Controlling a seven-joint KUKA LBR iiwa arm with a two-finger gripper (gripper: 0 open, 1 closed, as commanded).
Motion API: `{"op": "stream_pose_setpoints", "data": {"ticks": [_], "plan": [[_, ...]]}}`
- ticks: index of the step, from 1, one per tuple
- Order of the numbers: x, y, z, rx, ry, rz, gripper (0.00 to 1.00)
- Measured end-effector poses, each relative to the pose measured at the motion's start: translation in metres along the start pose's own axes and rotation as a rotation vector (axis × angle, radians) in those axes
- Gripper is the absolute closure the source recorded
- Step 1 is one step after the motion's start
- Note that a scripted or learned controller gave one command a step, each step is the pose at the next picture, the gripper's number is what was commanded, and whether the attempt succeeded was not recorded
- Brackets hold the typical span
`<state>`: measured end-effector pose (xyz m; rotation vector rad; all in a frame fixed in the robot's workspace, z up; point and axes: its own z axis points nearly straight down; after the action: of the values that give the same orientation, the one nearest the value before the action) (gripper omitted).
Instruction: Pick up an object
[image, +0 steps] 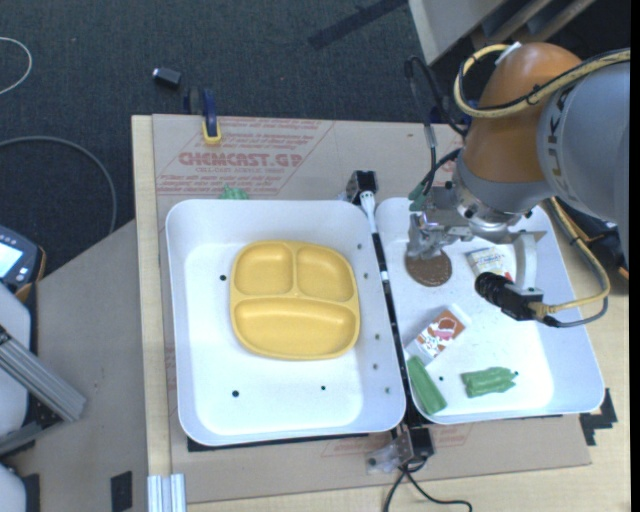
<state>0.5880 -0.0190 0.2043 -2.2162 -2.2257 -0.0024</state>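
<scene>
White plastic bins sit side by side on a brown cardboard sheet (250, 160) printed with red lettering. The left bin (195, 300) holds one yellow divided plate (295, 298), smooth and rounded, with three compartments. The right bin (560, 370) holds several small things. A brown round disc (431, 270), flat and cookie-like, lies toward the far left of it. Near the middle is a small red and white packet (440, 335), glossy and rectangular. At the near edge lie a green elongated piece (425, 385), tilted along the bin's left wall, and a green crinkled piece (488, 380) just right of it. A white item with dark print (490, 260) lies partly under the arm.

The grey arm with its orange band reaches in from the right, and the gripper (428, 238) hangs over the far left part of the right bin, directly above or touching the brown disc. The fingers (420, 240) are small and dark against the disc, so whether they are spread or pressed together cannot be told, and nothing is clearly seen between them.

The likely risk is a failed pinch: the disc is thin and flat against the bin floor, so the fingertips could slide over its top. The bin wall just to the left could also block one finger. A black cable (520, 300) beside the wrist might drag across nearby items.
</scene>
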Motion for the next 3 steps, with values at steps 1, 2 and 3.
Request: {"op": "stream_pose_setpoints", "data": {"ticks": [1, 2, 3], "plan": [[0.096, -0.038, -0.127, -0.012, 0.004, -0.008, 1.0], [0.171, -0.06, -0.076, 0.007, -0.001, -0.002, 1.0], [0.171, -0.091, -0.088, 0.005, -0.001, 0.003, 1.0]]}}
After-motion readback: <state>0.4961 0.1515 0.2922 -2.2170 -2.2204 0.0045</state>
